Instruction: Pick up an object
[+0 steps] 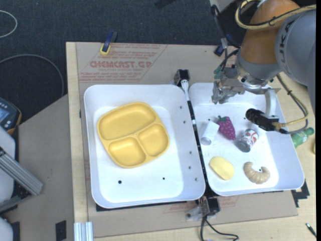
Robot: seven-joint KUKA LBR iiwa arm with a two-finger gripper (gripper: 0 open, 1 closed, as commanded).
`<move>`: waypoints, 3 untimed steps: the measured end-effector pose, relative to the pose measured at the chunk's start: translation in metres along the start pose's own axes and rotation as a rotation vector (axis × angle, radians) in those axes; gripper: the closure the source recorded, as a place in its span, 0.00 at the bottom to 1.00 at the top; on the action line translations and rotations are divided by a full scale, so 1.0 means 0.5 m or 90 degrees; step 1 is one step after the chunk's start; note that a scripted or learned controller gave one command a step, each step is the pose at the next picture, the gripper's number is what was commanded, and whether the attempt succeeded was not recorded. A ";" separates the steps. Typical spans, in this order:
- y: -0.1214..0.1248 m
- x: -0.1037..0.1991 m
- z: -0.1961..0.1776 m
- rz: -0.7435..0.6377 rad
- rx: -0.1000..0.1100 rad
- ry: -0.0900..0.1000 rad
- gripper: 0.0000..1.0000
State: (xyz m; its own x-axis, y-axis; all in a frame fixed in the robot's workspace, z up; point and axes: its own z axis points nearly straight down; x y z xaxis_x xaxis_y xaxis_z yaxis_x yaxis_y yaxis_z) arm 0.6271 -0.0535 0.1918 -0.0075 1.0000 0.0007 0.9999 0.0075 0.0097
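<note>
The right white bin [286,172] holds a purple grape bunch [226,127], a white cup lying on its side [209,132], a small silver and red can [247,139], a yellow lemon-like piece [221,167] and a tan curled croissant-like piece [257,173]. My gripper [222,97] hangs over the far left part of this bin, just above and behind the grapes, with nothing seen between its fingers. The grey arm with its orange band [266,29] reaches in from the upper right.
The left white bin [95,149] holds a yellow three-compartment plate [133,134]. A black clip and rod [186,92] run along the seam between the bins. A black cable fitting [261,119] juts over the right bin. A green object [302,136] lies at the right edge.
</note>
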 end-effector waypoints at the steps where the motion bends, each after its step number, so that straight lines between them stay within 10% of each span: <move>1: -0.070 0.150 -0.080 -0.001 0.005 0.002 1.00; 2: -0.097 0.328 -0.152 -0.002 0.003 0.002 1.00; 3: -0.186 0.380 -0.309 0.001 0.001 0.002 1.00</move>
State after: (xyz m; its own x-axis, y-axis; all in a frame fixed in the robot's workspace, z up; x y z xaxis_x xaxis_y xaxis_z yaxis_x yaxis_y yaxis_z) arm 0.5314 0.1355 0.3456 -0.0060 1.0000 0.0042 1.0000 0.0059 0.0080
